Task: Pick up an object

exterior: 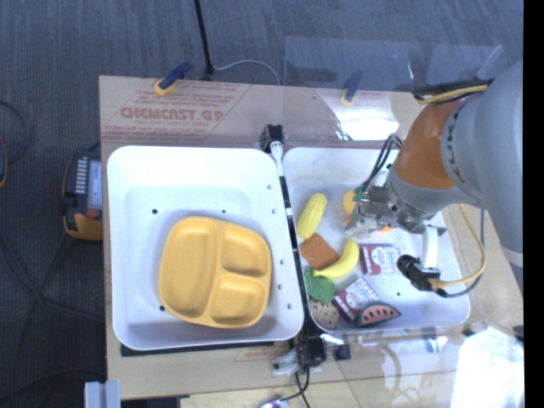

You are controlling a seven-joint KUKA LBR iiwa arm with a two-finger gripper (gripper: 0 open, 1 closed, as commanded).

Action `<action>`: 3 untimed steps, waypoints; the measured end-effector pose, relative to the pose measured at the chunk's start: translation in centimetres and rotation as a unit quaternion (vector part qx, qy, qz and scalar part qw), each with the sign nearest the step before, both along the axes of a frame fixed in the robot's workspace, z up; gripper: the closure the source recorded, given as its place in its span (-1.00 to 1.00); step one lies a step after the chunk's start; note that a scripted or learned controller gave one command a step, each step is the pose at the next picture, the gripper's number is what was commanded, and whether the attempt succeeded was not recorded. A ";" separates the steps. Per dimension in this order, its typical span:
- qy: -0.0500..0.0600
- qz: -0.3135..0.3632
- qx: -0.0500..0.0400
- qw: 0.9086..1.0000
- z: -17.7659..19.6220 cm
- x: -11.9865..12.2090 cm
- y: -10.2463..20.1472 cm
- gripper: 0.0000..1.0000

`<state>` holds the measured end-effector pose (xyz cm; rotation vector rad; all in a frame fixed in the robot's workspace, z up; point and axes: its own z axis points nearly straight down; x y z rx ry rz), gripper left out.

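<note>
Toys lie crowded in the right bin (455,308): corn cob (312,213), banana (341,262), orange block (318,251), watermelon slice (376,315). Gripper (367,213) hangs low just right of the corn; its opening cannot be determined. Risk: tight packing may cause a missed or double grasp.

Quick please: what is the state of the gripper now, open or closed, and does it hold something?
Gripper: low in the right bin, beside the corn; open, closed or holding something cannot be told.
</note>
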<state>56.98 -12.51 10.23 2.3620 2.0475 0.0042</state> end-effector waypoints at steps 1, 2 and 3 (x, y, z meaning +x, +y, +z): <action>0.000 0.000 0.000 1.000 0.0 0.0 0.0 -1.00; 0.002 0.000 0.000 1.000 0.8 -0.1 0.0 1.00; 0.002 0.000 0.000 1.000 0.8 -0.1 0.0 -1.00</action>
